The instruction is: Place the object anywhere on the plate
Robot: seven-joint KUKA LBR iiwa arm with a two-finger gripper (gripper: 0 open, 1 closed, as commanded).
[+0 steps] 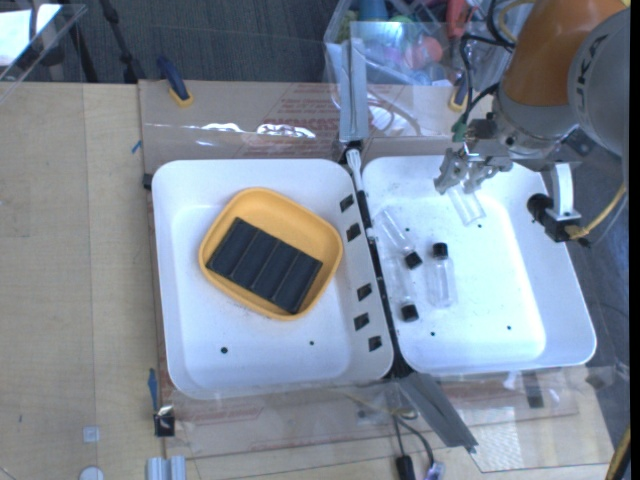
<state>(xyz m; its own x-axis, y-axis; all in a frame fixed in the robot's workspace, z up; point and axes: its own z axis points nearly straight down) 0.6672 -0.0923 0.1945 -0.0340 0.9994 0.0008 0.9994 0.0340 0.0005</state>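
Observation:
A yellow plate (222,230) sits tilted in the left bin (180,298). A black ribbed slab (265,264) lies flat on the plate and covers most of its middle. My gripper (460,180) hangs over the back of the right bin (520,298), far from the plate. It looks open, and I see nothing between its fingers. A clear vial (467,208) lies on the bin floor just below the fingertips.
Clear vials with black caps lie in the right bin: one (398,240) near the divider, one (439,273) in the middle. A small black cap (408,312) lies nearer the front. A clear box of colourful items (410,18) stands behind the bins.

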